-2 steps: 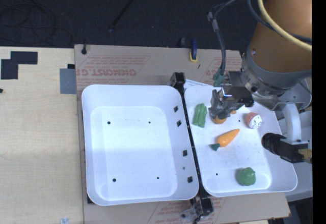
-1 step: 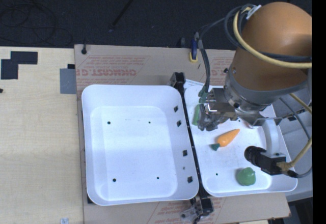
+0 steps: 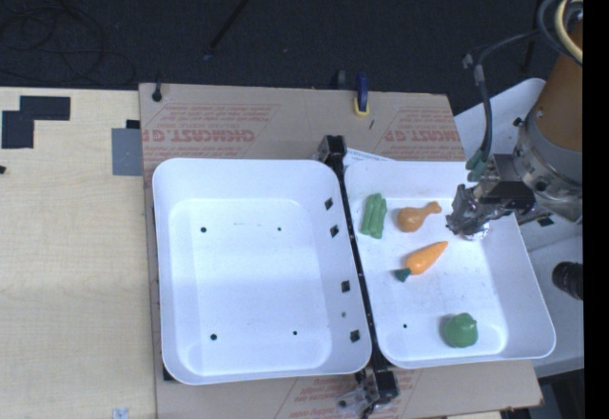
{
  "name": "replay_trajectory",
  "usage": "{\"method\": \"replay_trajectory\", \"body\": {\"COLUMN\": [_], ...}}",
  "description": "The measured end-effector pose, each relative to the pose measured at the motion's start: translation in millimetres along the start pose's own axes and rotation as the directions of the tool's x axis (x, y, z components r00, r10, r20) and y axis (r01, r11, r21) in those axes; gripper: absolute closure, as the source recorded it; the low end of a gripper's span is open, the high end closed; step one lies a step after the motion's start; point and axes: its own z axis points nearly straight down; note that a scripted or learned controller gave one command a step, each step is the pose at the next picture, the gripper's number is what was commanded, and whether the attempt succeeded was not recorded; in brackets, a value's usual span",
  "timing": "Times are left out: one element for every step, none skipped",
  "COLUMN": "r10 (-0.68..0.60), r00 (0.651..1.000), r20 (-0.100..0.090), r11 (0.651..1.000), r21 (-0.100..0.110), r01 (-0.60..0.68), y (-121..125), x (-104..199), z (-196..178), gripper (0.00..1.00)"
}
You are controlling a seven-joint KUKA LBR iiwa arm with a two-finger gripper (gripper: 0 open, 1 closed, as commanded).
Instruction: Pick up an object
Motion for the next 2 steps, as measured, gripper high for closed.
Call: {"method": "replay_trajectory", "body": {"r10": [0.000,-0.002], "r00": [1.000,1.000], "r20": [0.000,0.000], "r11": [1.000,1.000], "r21": [0.003,0.001], "r01": [0.000,0.002], "y": [0,70], "x": [81,79], "z": [18,-49], "gripper": [1.00,1.00]}}
